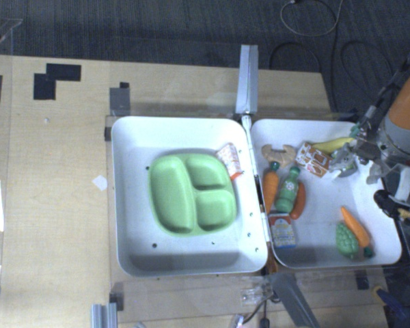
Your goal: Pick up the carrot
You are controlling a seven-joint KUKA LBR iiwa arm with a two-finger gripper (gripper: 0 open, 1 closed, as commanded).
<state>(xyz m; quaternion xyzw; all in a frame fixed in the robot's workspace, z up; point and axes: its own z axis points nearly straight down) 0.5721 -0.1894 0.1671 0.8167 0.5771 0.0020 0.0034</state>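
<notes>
Far left – pale wooden bench point(48, 203), with black tape marks point(56, 78) near its upper edge.

Next, the left white bin point(130, 251), holding a green divided plate point(191, 194) roughly at its middle. At that bin's right wall, a small white-and-red wrapper point(229, 159), just beside the plate's upper right corner.

Between the bins, a grey metal post point(247, 74) rising toward the top.

Then the right white bin point(321, 214). Along its left side, packed close together: a tan flat piece point(277, 152) at the top, an orange oblong item point(270, 191) against the left wall, a green bottle point(287, 190) beside it, a red sausage-like piece point(299, 202) on the bottle's other side, and a small carton point(282, 231) below them. Further right and higher, a red-and-white packet point(313, 161) and a yellow banana point(332, 144) by the top wall.

Gripper point(345, 162) low over the bin's upper right part, just beside the packet and the banana – spread apart or pressed together, impossible to tell from this slant. Nothing visibly held.

Carrot point(354, 227) in the lower right part of the same bin, lying at a slant, touching a green knobbly item point(346, 240) on its left; well apart from the gripper.

At the right edge, the grey arm with its orange band point(406, 108).
</notes>
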